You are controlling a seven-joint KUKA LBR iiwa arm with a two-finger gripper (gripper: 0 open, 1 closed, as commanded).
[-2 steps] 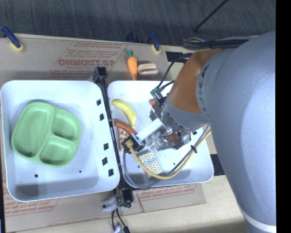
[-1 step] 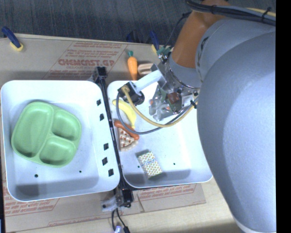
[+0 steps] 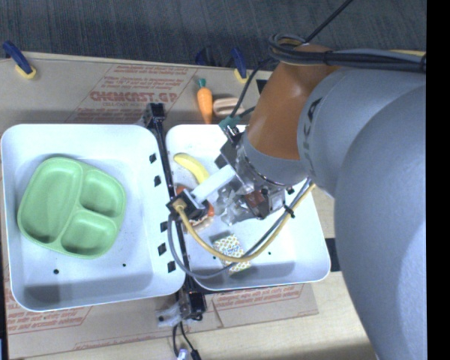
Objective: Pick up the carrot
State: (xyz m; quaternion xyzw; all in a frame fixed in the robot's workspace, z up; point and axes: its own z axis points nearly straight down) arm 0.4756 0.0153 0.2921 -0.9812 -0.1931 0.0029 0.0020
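a single fixed camera sits high above the bench (image 3: 120,88) and looks down at a slant, close enough that the two bins take up most of the frame. the left bin (image 3: 15,276) lies at the left and the right bin (image 3: 304,265) at the middle. the arm (image 3: 375,163) enters from the right (large, so near the lens) and covers part of the right bin. the far edge takes in a strip of dark floor (image 3: 97,13) beyond the bench, where the carrot (image 3: 204,103) lies.

Arm (image 3: 375,171) in from the right, bulk of it fills that side. Wrist (image 3: 274,167) pitched down-left below the orange band (image 3: 281,118); claw (image 3: 238,203) low, centre frame.
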